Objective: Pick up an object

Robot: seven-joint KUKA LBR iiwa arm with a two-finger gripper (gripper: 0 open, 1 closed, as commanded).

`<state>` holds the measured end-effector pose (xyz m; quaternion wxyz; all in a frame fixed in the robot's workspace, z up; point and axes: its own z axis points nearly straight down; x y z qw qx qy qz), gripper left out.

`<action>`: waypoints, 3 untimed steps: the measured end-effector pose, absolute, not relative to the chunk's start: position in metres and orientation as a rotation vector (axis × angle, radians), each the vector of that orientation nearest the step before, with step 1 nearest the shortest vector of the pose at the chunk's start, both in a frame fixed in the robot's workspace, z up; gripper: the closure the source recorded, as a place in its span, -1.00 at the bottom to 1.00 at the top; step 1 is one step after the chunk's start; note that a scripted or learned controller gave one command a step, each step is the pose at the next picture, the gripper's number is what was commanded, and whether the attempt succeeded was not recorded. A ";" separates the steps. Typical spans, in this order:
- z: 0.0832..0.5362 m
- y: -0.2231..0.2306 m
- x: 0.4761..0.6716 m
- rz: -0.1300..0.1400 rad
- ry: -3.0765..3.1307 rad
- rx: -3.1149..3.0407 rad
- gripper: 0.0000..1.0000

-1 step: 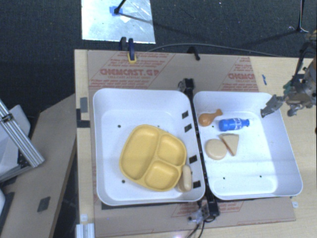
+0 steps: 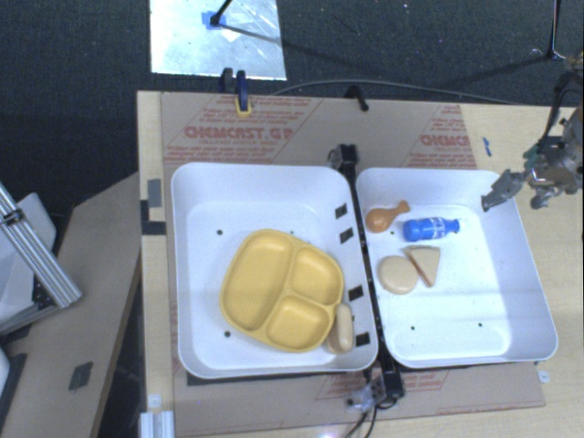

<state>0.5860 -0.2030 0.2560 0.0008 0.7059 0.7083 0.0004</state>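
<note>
Meanwhile, the gripper (image 2: 516, 192) hovered at the right bin's (image 2: 511, 336) far right rim, fingers spread and empty, the approach apparently just beginning. Toward that bin's left lay the blue bottle (image 2: 431, 229); reaching it called for moving leftward and descending.

Yellow divided tray (image 2: 281, 289) in left bin (image 2: 205, 210), blue bottle (image 2: 430, 229) in right bin (image 2: 522, 286), hand (image 2: 516, 190) above right bin's far edge
</note>
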 end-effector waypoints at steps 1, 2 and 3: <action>0.201 -0.196 0.579 -0.001 2.225 2.220 -1.00; 0.154 -0.198 0.570 -0.002 2.225 2.221 -1.00; 0.110 -0.204 0.572 -0.001 2.224 2.220 -1.00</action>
